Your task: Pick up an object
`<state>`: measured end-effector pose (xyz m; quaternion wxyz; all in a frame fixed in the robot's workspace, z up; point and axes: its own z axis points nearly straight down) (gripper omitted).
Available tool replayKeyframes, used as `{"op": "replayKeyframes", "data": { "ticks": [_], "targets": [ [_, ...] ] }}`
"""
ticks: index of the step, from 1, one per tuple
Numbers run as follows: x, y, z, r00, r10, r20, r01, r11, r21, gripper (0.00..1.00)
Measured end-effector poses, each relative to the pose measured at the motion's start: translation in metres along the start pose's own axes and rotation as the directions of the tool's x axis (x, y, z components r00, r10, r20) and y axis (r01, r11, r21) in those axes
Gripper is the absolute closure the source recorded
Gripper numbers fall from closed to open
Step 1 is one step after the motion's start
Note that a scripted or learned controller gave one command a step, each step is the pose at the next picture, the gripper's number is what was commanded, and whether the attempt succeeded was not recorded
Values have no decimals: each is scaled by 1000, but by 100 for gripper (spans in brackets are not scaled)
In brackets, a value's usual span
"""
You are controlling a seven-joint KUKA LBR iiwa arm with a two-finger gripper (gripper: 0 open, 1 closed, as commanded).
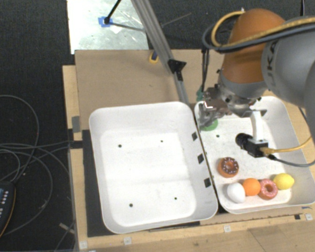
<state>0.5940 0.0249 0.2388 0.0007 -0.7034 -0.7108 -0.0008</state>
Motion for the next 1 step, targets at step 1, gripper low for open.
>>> {"op": "replayKeyframes", "data": {
  "ticks": [1],
  "targets": [
    [60,-1,10,1000,-1,0,1,1000,0,100]
  ]
}}
